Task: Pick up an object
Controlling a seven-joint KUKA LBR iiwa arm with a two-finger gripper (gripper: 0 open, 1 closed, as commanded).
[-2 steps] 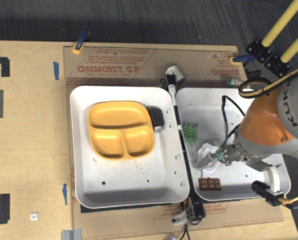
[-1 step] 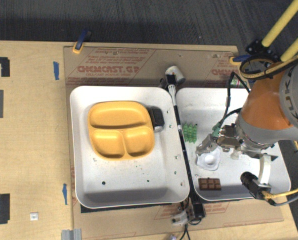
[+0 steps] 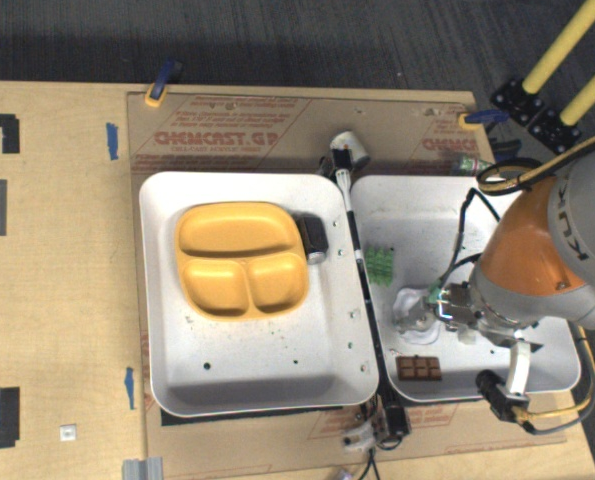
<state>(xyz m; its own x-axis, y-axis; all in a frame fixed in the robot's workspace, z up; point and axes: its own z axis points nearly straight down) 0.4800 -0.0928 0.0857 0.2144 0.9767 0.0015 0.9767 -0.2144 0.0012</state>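
The arm was low over the right bin [image 3: 567, 368], and its gripper [image 3: 422, 313] stood just above a small clear, shiny object [image 3: 409, 306] near the middle of that bin; whether the claw was open or closed I could not tell. A green item [image 3: 379, 263] lay near, and a brown chocolate-like bar [image 3: 418, 369] lay by the front wall. The yellow divided tray [image 3: 242, 258] sat in the left bin [image 3: 167, 368], with a dark object [image 3: 311, 236] touching its right side. It seemed the reaching step; next the gripper would need to close on the object and lift straight up.
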